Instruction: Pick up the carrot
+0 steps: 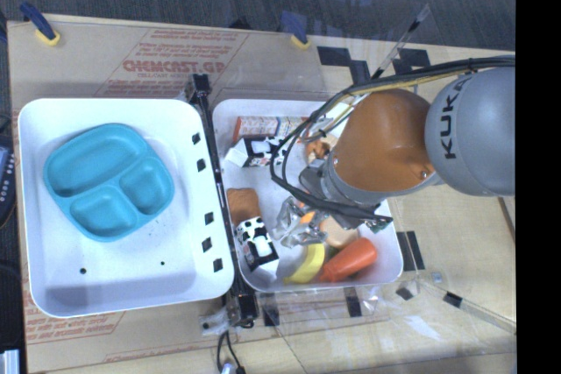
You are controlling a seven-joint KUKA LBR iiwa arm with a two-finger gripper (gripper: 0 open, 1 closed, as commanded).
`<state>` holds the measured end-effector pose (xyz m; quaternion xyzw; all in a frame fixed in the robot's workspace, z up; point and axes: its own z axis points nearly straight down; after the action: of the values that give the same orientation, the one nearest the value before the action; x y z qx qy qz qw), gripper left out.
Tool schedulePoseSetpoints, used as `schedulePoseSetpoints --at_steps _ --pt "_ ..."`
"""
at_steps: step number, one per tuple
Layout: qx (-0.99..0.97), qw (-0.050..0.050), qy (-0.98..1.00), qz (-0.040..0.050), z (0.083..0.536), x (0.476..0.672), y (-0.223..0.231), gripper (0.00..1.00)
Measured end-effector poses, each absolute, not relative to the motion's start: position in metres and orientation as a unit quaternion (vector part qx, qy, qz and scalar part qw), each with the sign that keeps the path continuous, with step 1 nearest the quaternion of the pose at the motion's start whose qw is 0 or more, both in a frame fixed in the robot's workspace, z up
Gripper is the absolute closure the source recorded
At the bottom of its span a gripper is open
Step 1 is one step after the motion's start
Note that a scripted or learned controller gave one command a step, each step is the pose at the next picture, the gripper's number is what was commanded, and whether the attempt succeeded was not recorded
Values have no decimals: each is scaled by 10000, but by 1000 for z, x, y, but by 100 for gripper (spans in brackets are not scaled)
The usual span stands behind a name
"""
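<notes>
The carrot [352,258] is an orange-red tapered piece lying at the front of the right bin [394,263], beside a yellow banana-like piece [306,264]. My gripper [307,222] reaches down into the right bin just behind and left of the carrot, under the arm's orange band [381,144]. Its metal fingertips sit among the clutter, close to a peach-coloured item [336,231]. The arm hides much of the bin's middle.
The right bin also holds a brown block [244,206], a black-and-white cow-patterned piece [255,241], and a printed carton [261,129] at the back. The left bin [53,276] bears a blue divided tray [108,179]. A black clip row [209,179] runs between bins.
</notes>
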<state>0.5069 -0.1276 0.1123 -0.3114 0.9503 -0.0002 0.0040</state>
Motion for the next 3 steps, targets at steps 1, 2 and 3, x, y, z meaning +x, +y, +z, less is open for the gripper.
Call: schedulePoseSetpoints --at_steps 1,2,3 --pt "-3156 60 9489 -7 123 509 -125 100" --pt "-5511 12 8344 6 92 522 -128 100" --pt "-3081 -12 9513 15 91 523 -136 100"
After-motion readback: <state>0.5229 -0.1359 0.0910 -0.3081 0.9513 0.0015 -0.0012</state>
